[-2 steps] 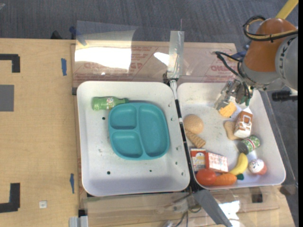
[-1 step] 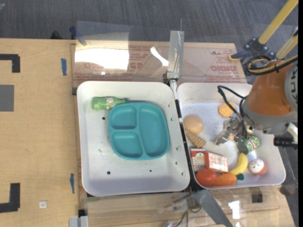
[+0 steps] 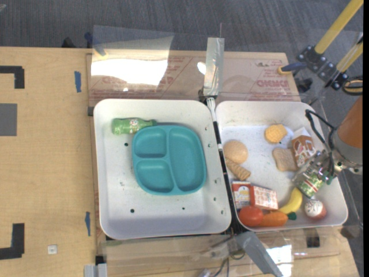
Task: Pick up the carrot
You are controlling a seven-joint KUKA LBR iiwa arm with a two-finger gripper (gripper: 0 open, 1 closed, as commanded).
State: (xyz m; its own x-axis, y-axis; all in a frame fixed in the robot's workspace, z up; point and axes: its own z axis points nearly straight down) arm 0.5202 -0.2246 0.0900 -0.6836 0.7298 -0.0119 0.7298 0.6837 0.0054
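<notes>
My end effector (image 3: 319, 175) sits at the right bin's (image 3: 253, 115) three o'clock side, over a green-labelled bottle (image 3: 309, 184); I cannot tell how wide it stands. The carrot (image 3: 263, 217) lies along the bin's front wall at six o'clock, touching the red and white carton (image 3: 254, 195) behind it, with a banana (image 3: 293, 201) at its green end. A white ball (image 3: 315, 210) sits at five o'clock. The left bin (image 3: 109, 154) holds a teal tray (image 3: 169, 158) and a green bottle (image 3: 132, 125).
</notes>
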